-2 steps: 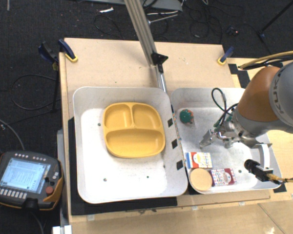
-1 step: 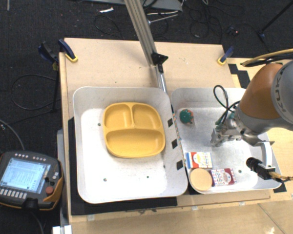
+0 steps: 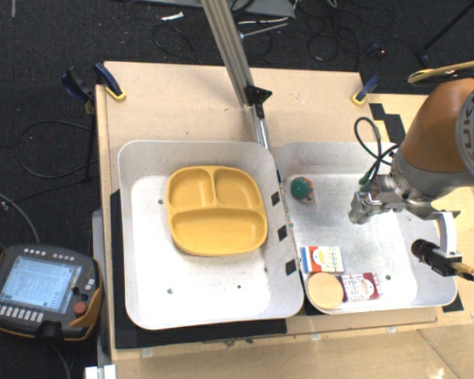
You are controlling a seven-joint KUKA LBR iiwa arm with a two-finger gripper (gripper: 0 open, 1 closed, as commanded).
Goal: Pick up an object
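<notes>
Both bins white: left bin (image 3: 142,290), right bin (image 3: 411,287). Divided tray (image 3: 217,210) yellow. Small ball (image 3: 302,187) teal-green w/ red bit. Carton (image 3: 321,258) white w/ red, blue, orange print. Round disc (image 3: 326,290) tan. Packet (image 3: 359,287) dark red & white. Table (image 3: 182,101) light tan. Hand (image 3: 364,208) grey metal.

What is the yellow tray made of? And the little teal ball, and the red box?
The yellow divided tray looks like moulded plastic: one even colour, soft sheen, rounded compartment ridges. The small teal ball is too small to judge; perhaps rubber or plastic with a dull surface. The red and white box seems printed cardboard, with flat faces and sharp edges.
</notes>
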